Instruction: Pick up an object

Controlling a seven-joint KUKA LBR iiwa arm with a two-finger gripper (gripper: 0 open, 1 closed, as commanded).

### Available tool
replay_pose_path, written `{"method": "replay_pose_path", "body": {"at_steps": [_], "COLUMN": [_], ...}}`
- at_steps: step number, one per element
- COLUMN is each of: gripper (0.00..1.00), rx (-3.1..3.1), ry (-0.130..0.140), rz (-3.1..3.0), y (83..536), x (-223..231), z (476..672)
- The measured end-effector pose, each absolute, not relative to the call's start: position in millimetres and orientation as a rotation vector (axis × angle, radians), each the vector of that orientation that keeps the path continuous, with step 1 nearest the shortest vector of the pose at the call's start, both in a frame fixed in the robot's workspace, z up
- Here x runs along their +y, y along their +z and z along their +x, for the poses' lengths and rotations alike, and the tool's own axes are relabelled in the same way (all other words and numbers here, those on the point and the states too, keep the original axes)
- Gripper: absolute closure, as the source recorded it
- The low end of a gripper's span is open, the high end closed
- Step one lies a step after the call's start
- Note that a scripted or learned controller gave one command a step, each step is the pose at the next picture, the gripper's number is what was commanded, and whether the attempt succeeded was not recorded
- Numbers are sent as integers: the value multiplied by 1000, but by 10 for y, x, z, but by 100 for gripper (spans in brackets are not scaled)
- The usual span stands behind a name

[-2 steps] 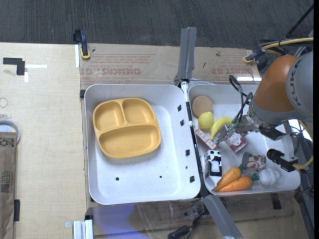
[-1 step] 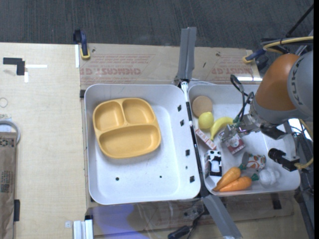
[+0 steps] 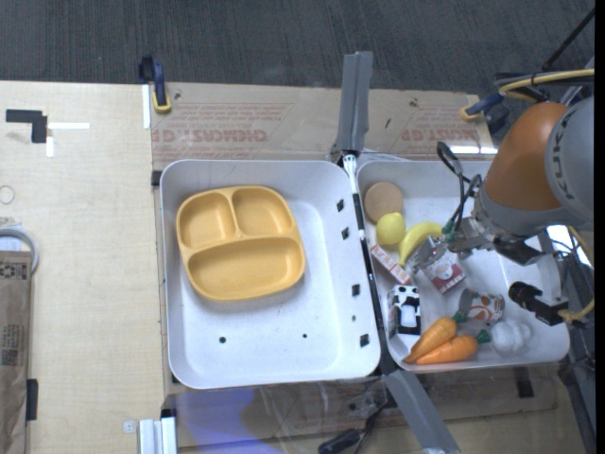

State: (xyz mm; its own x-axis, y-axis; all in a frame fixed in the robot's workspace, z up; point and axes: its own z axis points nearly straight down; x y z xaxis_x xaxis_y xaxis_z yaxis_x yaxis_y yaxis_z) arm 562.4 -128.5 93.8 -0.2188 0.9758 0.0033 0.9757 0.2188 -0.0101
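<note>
The hand [image 3: 442, 251], its grip state unclear, hovers by the banana [image 3: 417, 237], light, smooth, best pinched mid-curve.

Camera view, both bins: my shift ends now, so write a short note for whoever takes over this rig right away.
Hand: low in the right bin, among the toys next to the banana. Whether it is open or shut cannot be told, and nothing is seen held in it.
Right bin things: banana, lemon, round brown piece, red and white packet, black and white cow toy, two carrots.
Left bin: yellow divided plate.
Done: the arm has reached into the pile.
Left: get a firm grasp on one object and lift it out.
</note>
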Motion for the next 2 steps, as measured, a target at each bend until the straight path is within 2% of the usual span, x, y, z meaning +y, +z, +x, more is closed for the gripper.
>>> {"method": "replay_pose_path", "body": {"at_steps": [1,2], "gripper": [100,100], "rx": [-2441,-2506], "ry": [13,5], "rz": [-1956,-1888], "y": [992,1883], "x": [-1292,-906], "z": [5619,5489]}}
